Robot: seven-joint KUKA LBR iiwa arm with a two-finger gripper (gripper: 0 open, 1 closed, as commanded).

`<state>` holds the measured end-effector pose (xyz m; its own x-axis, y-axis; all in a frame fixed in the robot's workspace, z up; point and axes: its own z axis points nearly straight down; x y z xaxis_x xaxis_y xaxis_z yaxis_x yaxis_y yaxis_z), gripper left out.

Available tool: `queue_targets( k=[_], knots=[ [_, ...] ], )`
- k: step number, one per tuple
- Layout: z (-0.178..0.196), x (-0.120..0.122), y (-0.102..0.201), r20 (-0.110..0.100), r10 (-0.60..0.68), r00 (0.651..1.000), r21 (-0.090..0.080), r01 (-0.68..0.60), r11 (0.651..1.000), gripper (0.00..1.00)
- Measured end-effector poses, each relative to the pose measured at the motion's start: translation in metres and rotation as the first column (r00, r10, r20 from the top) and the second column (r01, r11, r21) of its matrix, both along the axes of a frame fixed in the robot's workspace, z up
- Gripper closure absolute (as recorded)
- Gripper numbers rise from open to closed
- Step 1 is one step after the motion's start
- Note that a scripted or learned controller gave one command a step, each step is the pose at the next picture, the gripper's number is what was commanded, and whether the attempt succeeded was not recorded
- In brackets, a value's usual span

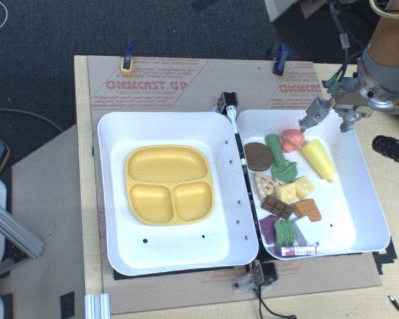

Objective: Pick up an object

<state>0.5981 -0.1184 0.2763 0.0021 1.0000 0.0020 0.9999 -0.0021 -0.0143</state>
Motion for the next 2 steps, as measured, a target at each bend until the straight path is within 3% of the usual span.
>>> queue_targets(
  k=[1, 2],
  knots=[
    [0.007, 0.002, 0.0, 0.013, 0.002, 1.0, -0.001, -0.002, 1.0, 0.0],
    [-0.055, -0.004, 0.002, 0.006, 0.001, 1.0, 0.0, -0.001, 1.0, 0.0]
  ],
)
